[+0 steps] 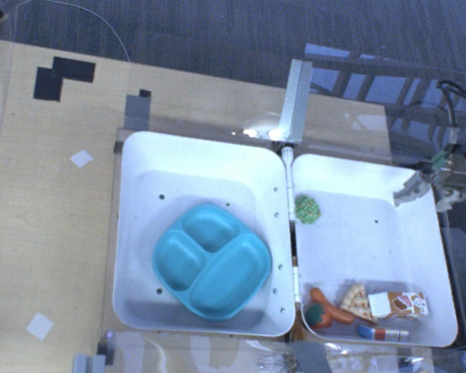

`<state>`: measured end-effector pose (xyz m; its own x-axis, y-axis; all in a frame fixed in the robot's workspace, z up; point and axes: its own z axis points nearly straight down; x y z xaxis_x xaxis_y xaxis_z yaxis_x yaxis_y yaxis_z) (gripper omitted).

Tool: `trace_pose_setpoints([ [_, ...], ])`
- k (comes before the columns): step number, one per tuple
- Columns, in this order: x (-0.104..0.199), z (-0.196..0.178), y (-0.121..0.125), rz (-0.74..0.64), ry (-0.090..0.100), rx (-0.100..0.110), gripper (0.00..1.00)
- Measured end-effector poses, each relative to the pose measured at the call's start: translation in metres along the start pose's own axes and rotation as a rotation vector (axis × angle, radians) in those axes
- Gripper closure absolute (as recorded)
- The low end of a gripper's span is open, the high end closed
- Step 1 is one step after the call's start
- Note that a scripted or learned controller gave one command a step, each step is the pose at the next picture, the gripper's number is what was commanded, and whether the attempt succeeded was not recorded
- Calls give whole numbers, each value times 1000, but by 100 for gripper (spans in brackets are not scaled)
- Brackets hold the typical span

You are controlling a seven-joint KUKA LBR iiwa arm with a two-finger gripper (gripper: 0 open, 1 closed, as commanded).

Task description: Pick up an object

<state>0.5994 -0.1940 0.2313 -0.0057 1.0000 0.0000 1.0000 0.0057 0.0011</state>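
Note:
In the right bin (377, 240), a green bumpy ball (306, 208) lies near the left wall. Along the front wall lie an orange carrot-like toy (329, 310), a tan waffle-like piece (355, 300), a small white and brown carton (401, 304) and a blue and red marker (383, 333). My gripper (429, 194) hangs over the bin's far right corner, well away from all of them. Its fingers stand apart with nothing between them.
The left bin (142, 213) holds a blue divided plate (212, 260). A metal post (297, 97) rises behind the divider between the bins. Cables and the arm's body crowd the upper right.

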Motion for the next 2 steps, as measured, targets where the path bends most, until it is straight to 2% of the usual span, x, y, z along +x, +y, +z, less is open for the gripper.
trace_pose_setpoints([
  [1,2,103,-48,155,1,3,0],
  [2,43,139,-90,41,1,2,0],
])
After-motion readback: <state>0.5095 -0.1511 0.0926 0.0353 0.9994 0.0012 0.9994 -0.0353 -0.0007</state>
